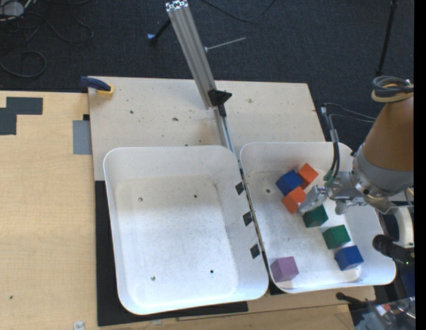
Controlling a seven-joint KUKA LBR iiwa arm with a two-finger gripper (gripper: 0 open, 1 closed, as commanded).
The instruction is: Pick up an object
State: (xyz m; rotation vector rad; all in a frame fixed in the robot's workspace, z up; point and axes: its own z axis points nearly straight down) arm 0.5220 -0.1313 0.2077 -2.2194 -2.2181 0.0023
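Looking down from the fixed camera, the arm [390, 143] comes in from the right and its gripper [316, 199] sits low over the right bin [336, 280], right in the middle of a cluster of blocks. Can't tell if the claw is apart or together, too blurry there. Just beside it: a blue cube [290, 181], an orange block [307, 173], another orange block [293, 200] and a dark green block [314, 216]. Further toward the front are a second green block [336, 236], a blue block [349, 256] and a purple cube [284, 267] by the near-left corner. The left bin [123, 184] sits alongside, touching.
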